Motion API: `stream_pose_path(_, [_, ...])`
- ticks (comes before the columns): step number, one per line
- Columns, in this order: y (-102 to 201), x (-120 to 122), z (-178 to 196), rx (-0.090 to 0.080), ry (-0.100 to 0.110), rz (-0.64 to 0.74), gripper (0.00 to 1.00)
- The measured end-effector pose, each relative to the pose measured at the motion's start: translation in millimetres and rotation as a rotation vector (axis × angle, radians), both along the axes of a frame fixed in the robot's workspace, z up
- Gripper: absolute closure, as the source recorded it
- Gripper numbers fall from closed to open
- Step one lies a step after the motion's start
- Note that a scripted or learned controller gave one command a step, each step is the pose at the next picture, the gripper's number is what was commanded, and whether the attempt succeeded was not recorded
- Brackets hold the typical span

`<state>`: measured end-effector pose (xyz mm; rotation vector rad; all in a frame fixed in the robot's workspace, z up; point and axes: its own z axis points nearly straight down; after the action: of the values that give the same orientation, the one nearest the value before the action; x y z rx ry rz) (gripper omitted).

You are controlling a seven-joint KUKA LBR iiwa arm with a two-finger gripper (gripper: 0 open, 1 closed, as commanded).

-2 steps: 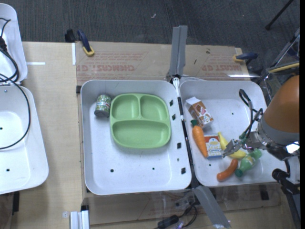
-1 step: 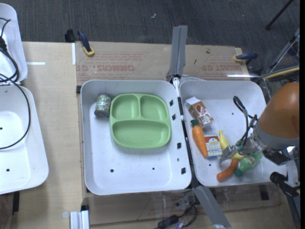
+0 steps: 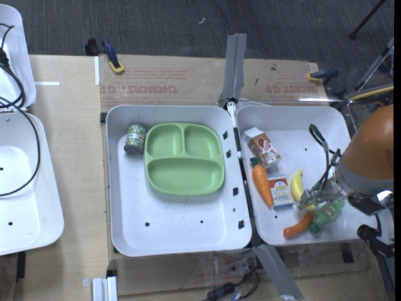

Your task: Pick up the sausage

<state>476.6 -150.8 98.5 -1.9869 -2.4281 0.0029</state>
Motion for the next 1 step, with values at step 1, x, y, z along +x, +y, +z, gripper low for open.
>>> stream_pose_path(1, [61.3, 2.4, 148.4, -0.003, -0.003, -0.035, 1.0])
